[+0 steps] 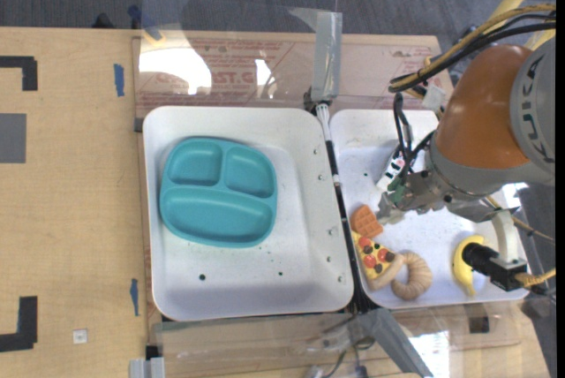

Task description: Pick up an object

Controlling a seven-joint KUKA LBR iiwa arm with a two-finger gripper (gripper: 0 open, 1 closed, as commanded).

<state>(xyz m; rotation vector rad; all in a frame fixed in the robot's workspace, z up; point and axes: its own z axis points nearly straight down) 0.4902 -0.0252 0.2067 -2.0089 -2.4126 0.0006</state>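
In the right bin (353, 151), near its left wall, lie an orange toy (365, 220), a pizza slice toy (377, 260) and a tan ring-shaped toy (412, 275). A yellow banana toy (462, 264) lies at the bin's front right. My gripper (391, 205) hangs low over the right bin, just right of and above the orange toy. The arm's orange band (484, 107) covers much of the bin behind it. Nothing shows between the fingers.
The left bin (300, 279) holds a teal divided plate (218, 191) in its middle. A clear plastic wall (325, 58) rises behind both bins. Brown board (66, 191) lies left of the bins.
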